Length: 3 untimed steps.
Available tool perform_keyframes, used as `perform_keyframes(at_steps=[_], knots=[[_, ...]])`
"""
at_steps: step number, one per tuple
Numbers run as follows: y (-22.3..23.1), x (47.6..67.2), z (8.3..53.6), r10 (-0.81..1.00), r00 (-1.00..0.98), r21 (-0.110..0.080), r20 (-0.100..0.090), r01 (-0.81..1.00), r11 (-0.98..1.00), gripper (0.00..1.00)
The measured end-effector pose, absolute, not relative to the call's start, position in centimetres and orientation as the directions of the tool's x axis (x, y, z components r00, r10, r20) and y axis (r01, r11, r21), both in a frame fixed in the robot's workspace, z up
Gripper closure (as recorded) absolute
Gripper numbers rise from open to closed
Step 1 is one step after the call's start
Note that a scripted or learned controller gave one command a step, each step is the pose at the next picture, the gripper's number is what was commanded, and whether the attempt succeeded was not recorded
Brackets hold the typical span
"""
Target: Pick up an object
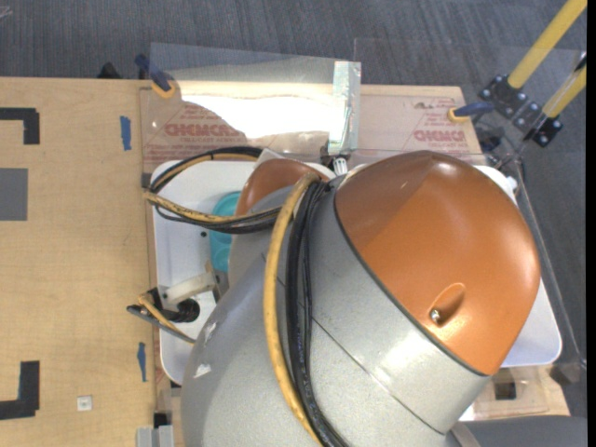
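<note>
The grey arm with its orange band [438, 250] fills most of the view and reaches over the left white bin [172, 250]. A teal object [222, 226] lies in that bin, partly covered by the arm and by black and yellow cables [200, 214]. A small white and black piece [183, 301] sits low in the same bin near its left wall. The arm's own body hides the gripper.
The right bin shows as a white corner [540, 338] under the arm. A clear plastic sheet [270, 101] stands behind the bins on a cardboard backing. The wooden bench top [65, 250] stretches to the left. A yellow-legged stand [535, 63] is at top right.
</note>
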<state>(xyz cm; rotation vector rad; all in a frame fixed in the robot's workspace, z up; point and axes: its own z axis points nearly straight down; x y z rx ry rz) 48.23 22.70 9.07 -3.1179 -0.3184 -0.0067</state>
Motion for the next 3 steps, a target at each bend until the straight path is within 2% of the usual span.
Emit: perform_keyframes(at_steps=[1,2,3], knots=[[22.6,48.0,23.8,0.340,0.941,-0.002,0.007,0.340,-0.941,1.00],[22.4,47.9,20.5,0.203,0.979,0.000,-0.004,0.203,-0.979,1.00],[22.4,50.5,32.8,0.294,0.956,-0.002,0.009,0.294,-0.956,1.00]])
